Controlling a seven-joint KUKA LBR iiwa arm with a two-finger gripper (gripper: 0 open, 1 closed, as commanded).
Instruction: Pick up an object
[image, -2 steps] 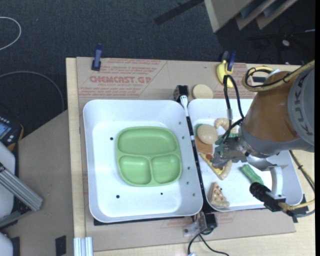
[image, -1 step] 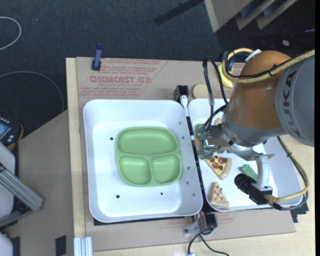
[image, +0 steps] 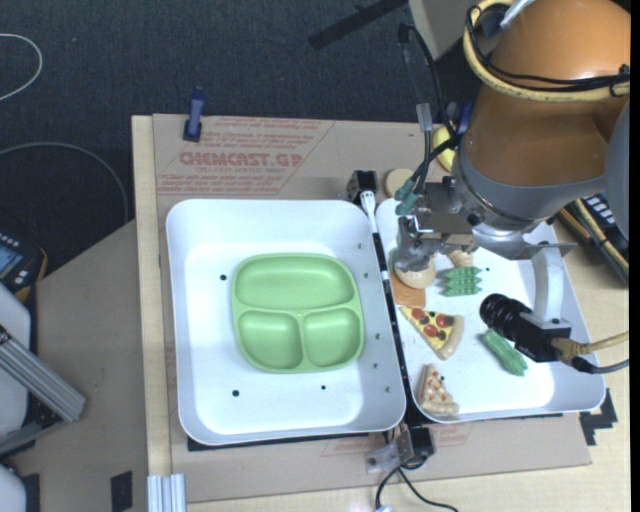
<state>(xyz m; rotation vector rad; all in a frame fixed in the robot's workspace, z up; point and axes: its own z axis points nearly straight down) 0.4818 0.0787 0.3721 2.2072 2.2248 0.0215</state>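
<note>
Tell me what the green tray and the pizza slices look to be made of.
Green tray: likely moulded plastic, matte, with soft rounded compartment edges and even colour. Pizza slices: probably toy plastic or rubber, given flat painted-looking toppings; too small to be sure.

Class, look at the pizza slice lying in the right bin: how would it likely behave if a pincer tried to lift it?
The pizza slice lies flat on the right bin, so fingers would probably struggle to get under its edge. It looks like a moulded toy, so likely stiff and light. Being flat and wedge-shaped, it should slide rather than roll.

Grey arm (image: 520, 180), orange band, black cables
</note>
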